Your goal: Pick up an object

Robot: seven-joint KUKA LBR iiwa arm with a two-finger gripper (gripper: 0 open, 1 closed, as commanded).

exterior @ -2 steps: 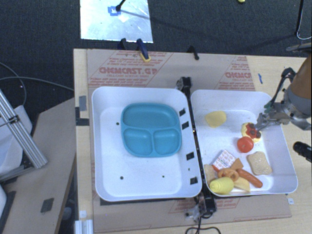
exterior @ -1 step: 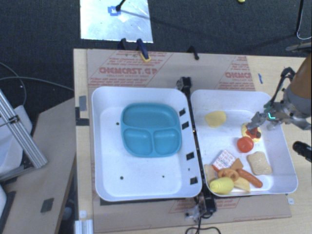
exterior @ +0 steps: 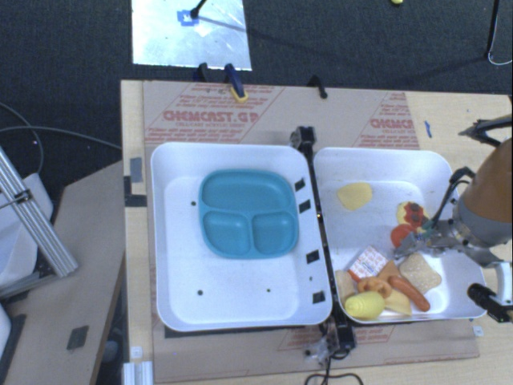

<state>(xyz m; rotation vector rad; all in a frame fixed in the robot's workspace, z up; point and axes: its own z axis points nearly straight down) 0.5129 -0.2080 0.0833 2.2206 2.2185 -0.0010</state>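
The right bin point(exterior: 385, 163) holds several toy foods. A pale yellow chip point(exterior: 354, 195) lies near its back left. A red tomato piece point(exterior: 401, 234) and a yellow-and-red item point(exterior: 410, 212) sit toward the middle right. A bread slice point(exterior: 422, 273), an orange sausage point(exterior: 403, 289), a red-and-white packet point(exterior: 369, 261) and a yellow lemon point(exterior: 365, 305) crowd the front. My gripper point(exterior: 417, 244) is low in the right bin, just right of the tomato piece and above the bread slice. Nothing can be made out in its grasp.
The left bin point(exterior: 172, 215) holds a blue divided plate point(exterior: 247, 213). Black clips line the divider point(exterior: 311, 215) between the bins. The arm point(exterior: 489, 207) covers the right bin's right side. A blue-and-yellow clamp point(exterior: 236, 83) sits on the cardboard behind the bins.
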